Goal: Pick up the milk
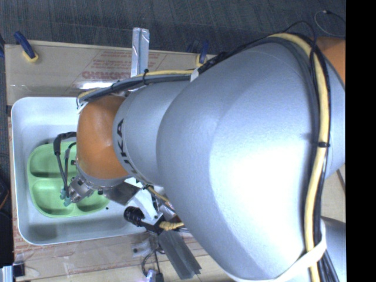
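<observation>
The hand (69, 195) hangs low over the left part of a white bin (19, 151), at the end of the arm's orange band (98, 138). The wrist hardware above it covers most of it, so I cannot tell whether it is wide, narrow or holding anything.

Right under the hand and spreading out to its left lies a pale green dish (42, 175) with two hollows, resting on the bin floor. The hand's tip sits over the right edge of that dish, where the two hollows meet. Thin black cables (60, 151) loop down from the band to the hand, crossing the upper hollow.

I cannot tell where the milk is from this view.

Just to the right of the hand, a black plug (133, 215) on a yellow-wrapped lead juts from under the arm, near the bin's lower rim. Beyond it the broad grey arm (247, 157) rises toward the camera.

Farther off, past the bin's upper rim, the surface carries a brown cardboard sheet (106, 63) with red print. A metal post (140, 50) stands there, and a blue clamp (26, 46) grips the sheet's far left corner.
</observation>
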